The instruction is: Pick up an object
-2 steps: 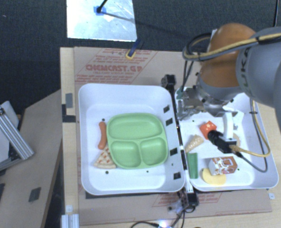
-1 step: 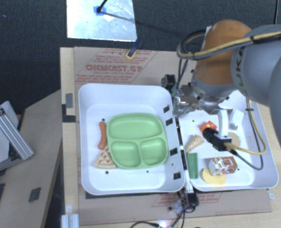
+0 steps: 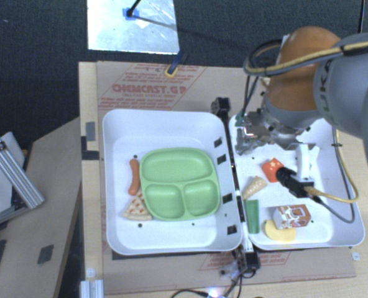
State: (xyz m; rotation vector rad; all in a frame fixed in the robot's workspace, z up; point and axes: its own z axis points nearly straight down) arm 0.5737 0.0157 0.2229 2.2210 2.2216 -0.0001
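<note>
My gripper [image 3: 245,140] hangs low over the far left corner of the right bin [image 3: 345,228], close to the wall between the two bins. Nothing shows between its fingers. In that bin, nearer the front, lie an orange block [image 3: 271,168], a beige wedge [image 3: 254,187], a green stick [image 3: 252,216], a small printed carton [image 3: 292,216] and a yellow banana-shaped piece [image 3: 278,231]. The orange block is the closest of these, a little to the right of and in front of the gripper.
The left bin [image 3: 119,129] holds a green divided plate [image 3: 179,184], a red sausage [image 3: 134,176] and a pizza slice [image 3: 137,208]. The grey arm with its orange band [image 3: 305,61] covers the right bin's far side. Cardboard [image 3: 147,85] lies under both bins.
</note>
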